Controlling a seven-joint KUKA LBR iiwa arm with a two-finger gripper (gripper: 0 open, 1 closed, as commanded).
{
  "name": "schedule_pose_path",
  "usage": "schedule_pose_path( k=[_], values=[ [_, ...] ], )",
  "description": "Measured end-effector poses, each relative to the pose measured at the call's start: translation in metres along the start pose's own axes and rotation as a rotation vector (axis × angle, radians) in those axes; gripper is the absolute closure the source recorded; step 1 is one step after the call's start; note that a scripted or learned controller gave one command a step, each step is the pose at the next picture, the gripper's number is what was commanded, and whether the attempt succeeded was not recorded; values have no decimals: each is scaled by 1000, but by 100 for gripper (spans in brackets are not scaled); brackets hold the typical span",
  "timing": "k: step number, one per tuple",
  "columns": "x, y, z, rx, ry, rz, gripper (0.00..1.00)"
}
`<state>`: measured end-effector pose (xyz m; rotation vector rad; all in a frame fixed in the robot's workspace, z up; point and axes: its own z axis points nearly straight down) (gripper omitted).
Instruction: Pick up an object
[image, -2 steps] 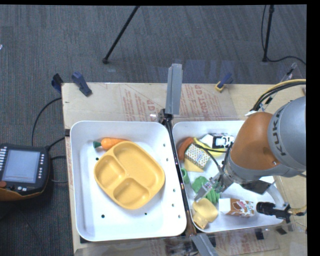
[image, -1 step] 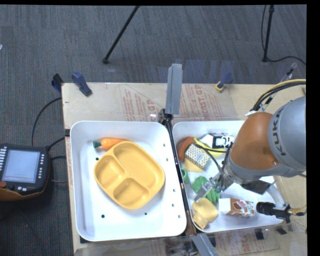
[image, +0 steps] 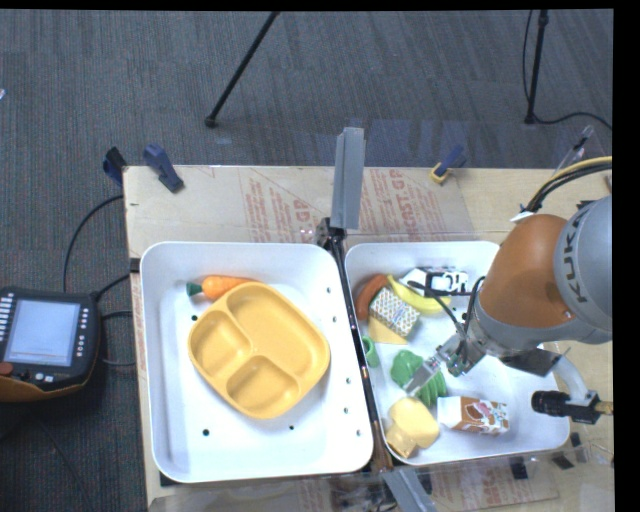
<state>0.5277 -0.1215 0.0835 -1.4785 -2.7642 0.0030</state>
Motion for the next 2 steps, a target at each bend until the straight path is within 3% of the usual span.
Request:
schedule_pose_path(
  k=[1, 2],
  values=[
    [0, -1, -6, 3, 6, 4, 100],
    [43, 25, -101, -2, -2, 277, 100]
  ],
)
